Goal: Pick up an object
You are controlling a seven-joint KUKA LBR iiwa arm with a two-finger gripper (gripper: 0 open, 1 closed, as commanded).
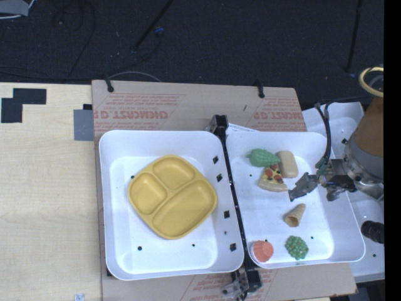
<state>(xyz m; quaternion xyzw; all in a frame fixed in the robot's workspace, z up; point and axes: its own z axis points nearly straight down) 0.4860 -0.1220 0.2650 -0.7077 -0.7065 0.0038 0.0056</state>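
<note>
The tool (306, 185) is seen low over the right shallow white plastic bin (341, 246), its dark fingers spread apart with nothing between them. Just beside it lie a pizza-slice toy (272, 180), a tan bread-like piece (288, 163), a green leafy toy (260, 157) and a beige cone (294, 215). A yellow divided plastic plate (172, 196) is held by the left white bin (119, 243).

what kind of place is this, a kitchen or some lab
Likely a robot lab test bench, not a kitchen: two white bins on cardboard, toy food like a pizza slice, and loose cables on dark carpet behind.
</note>
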